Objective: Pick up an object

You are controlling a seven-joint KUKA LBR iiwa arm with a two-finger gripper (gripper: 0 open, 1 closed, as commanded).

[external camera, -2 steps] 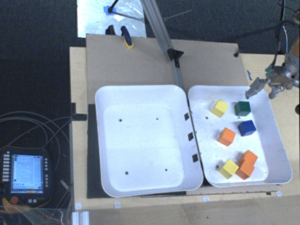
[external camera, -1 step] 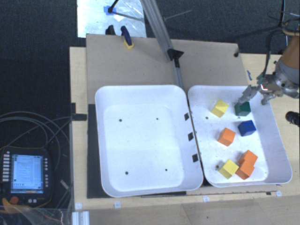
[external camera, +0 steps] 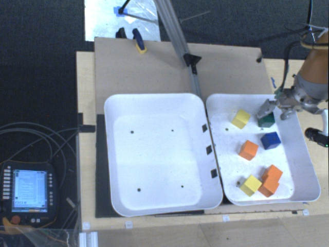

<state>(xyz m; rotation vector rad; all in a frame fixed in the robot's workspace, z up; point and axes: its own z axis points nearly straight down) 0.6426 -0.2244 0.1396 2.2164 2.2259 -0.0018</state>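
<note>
The right bin point(external camera: 303, 153) holds several small cubes: a yellow one point(external camera: 240, 119), a green one point(external camera: 266, 121), a blue one point(external camera: 270, 140), an orange one point(external camera: 248, 150), a second yellow one point(external camera: 251, 184) and two orange blocks stacked close together point(external camera: 270, 180). My gripper point(external camera: 275, 112) hangs over the bin's far right part, with its fingers spread. The green cube lies right below the left fingertip point(external camera: 267, 109), partly covered by it. No cube shows between the fingers.
The left bin point(external camera: 110, 138) sits beside the right one, joined by black clips point(external camera: 209, 149). A grey pole point(external camera: 175, 24) slants over the bench at the back. A teach pendant point(external camera: 28, 192) lies on the floor at lower left.
</note>
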